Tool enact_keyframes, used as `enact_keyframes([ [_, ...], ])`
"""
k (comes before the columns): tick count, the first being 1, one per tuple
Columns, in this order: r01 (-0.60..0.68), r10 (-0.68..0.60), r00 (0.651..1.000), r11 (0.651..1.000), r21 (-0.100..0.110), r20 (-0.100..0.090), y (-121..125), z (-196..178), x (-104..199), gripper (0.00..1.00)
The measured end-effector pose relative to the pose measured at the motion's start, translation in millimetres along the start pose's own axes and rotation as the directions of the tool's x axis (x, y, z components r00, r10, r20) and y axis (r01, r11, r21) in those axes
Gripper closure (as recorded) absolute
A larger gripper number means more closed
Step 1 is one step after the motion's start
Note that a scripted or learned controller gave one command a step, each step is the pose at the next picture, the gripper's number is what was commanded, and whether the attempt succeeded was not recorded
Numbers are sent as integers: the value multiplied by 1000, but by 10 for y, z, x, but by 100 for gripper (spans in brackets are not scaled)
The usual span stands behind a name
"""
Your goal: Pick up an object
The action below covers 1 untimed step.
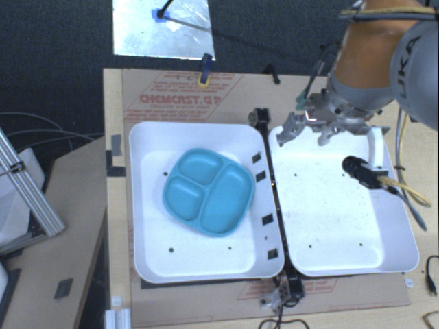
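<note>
Arm (pixel 384 40) reaches from right, wrist bent down; gripper (pixel 305 133) splayed wide, empty, above right bin (pixel 343 249) far edge.

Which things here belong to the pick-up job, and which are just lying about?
Job: blue divided plate; the left bin holding it; gripper, over the right bin's far edge.
Lying about: silver sheet; printed cardboard under the bins; aluminium rail at left.
</note>
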State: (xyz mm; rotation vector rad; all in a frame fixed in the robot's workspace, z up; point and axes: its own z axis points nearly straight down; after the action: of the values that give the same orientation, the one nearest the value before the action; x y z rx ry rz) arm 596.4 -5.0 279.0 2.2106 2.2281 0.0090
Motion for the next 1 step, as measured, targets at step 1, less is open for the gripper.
enact_keyframes([
  [1, -1, 1, 1000, 1000, 5, 0, -578, -393, 206, 0],
])
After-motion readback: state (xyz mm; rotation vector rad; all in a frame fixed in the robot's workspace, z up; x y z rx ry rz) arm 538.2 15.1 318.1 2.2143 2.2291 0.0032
